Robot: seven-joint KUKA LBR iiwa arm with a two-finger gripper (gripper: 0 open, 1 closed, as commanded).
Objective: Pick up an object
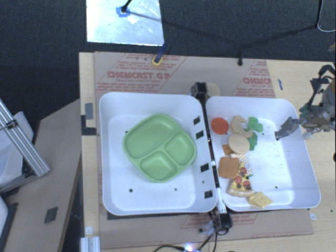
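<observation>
The right bin point(294, 156) holds toy food along its left side: a red tomato slice point(219, 125), a tan round piece point(238, 123), green broccoli point(254, 125), a bread bun point(239, 143), a brown toast point(229, 167), a pizza slice point(240, 184) and a yellow cheese wedge point(259, 199). My gripper point(294, 128) hangs over the right part of this bin, well to the right of the food, with nothing seen between its fingers.
The left bin point(113, 140) carries a green divided plate point(159, 147). Black clips run down the divider point(207, 151) between the bins. A cardboard sheet point(139, 72) lies under both bins. A shiny metal plate point(125, 13) lies at the back.
</observation>
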